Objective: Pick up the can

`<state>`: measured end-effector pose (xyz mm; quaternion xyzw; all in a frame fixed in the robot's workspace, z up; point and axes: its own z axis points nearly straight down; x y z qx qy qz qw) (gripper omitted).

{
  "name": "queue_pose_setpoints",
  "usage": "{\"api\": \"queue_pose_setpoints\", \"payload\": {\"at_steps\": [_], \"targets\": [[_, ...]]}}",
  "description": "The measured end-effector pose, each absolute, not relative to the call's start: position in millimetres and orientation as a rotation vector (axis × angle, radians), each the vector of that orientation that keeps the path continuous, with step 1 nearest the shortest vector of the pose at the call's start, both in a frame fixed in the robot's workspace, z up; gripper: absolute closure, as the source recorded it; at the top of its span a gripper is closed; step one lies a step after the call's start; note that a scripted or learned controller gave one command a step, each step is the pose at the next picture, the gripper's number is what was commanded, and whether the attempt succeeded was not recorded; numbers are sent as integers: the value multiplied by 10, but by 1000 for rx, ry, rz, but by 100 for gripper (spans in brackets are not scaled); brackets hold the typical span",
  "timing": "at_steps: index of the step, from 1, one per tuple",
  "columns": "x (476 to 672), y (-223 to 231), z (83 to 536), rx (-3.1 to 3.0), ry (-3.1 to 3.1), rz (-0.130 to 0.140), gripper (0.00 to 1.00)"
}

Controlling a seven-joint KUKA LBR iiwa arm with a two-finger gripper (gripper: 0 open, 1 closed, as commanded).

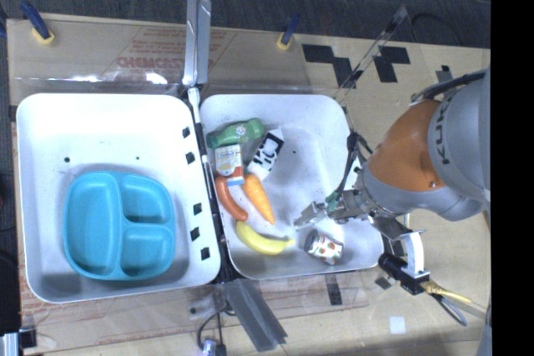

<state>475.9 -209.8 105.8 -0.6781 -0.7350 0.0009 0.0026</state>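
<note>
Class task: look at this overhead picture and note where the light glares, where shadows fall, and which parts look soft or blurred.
Camera view: glare on the clear sheet above the left bin; soft shadow under the blue tray; the right bin floor is brightly lit; the gripper and the can look slightly soft, labels unreadable.

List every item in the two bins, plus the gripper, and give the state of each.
Can: on its side, right bin's front corner, not gripped.
Gripper: above the right bin, just behind the can, holding nothing.
Banana: lying flat by the front wall.
Carrot: lying flat, beside the sausage.
Green bottle: on its side.
Carton: lying down.
Blue tray: flat in the left bin, right way up.
</note>
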Motion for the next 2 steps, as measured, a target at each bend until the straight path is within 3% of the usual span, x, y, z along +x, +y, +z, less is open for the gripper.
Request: {"api": "queue_pose_setpoints", "payload": {"at_steps": [2], "targets": [[4769, -2088, 909, -2094, -2335, 1, 0]]}}
